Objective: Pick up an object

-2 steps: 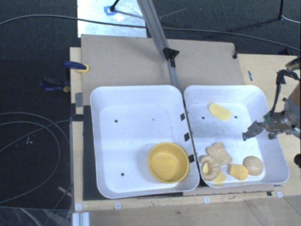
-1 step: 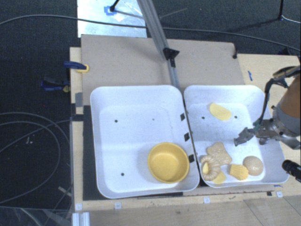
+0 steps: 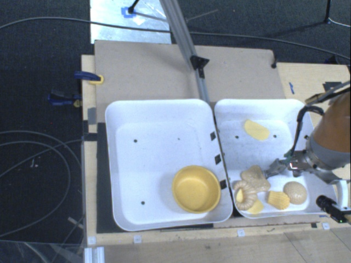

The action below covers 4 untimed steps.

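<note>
Here the gripper (image 3: 272,170), state unclear, touches the beige lump (image 3: 255,178) lying lengthwise left-right

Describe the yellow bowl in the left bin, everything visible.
The round yellow bowl looks like matte plastic, one colour inside and out, with a slightly thicker rim. It stands upright, open side up, with nothing seen inside. It sits on the floor of the left shallow white bin, in the near right corner, close to the wall shared with the right bin. Nothing else touches it.
</note>
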### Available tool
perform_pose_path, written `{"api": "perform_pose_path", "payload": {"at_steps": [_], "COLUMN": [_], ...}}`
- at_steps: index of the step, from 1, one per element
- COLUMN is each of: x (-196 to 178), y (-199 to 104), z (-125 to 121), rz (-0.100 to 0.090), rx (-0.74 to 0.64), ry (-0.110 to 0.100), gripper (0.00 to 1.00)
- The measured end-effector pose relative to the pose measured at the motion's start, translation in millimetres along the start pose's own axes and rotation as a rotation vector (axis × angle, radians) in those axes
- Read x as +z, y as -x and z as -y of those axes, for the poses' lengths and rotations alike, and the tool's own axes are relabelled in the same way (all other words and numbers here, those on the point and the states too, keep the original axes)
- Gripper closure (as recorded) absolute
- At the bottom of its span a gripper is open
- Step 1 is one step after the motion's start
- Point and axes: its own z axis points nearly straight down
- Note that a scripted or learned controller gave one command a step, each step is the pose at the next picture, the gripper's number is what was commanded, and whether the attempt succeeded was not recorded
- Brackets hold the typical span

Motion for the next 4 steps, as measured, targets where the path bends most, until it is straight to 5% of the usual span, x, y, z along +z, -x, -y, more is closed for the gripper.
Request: {"api": "perform_pose_path", "payload": {"at_steps": [1,2,4], "x": [20.8,8.6,-106.1], "y": [0.5,-0.2,0.3], "z": [-1.5,-3.5,-17.2], "rz": [0.0,0.0,0.003], "rx": [0.001,0.001,-0.006], "ry": [0.005,0.01,0.011], "gripper": [0.0,1.0,1.0]}}
